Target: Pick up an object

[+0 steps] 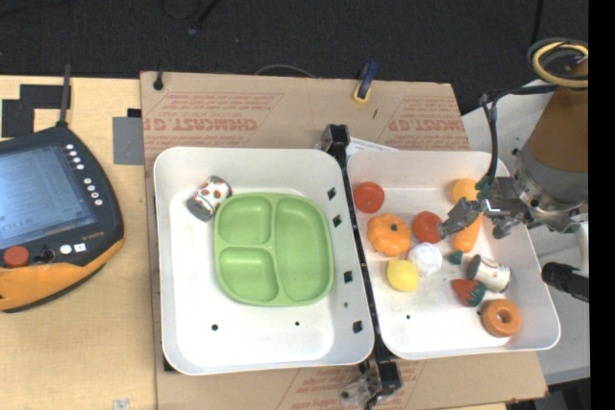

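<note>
Gripper low over the right bin's toy pile, nothing picked yet.

I've got the gripper (468, 224) at the right-middle of the frame, down among the toys in the right bin (538, 326). Can't tell if it's spread or pinched, and I see nothing clearly between the fingers. Nearest candidate is the orange carrot-like piece (465, 232), touching or just beside the tip; red tomato (427, 227) and small pumpkin (389, 234) sit just left of it, white ball (425, 256) and lemon (404, 276) below. My call: commit to one piece, centre on it, avoid clipping neighbours. Arm (557, 149) comes in from the right edge, wrist angled down-left. Green tray (273, 249) sits in the left bin (183, 322).
</note>
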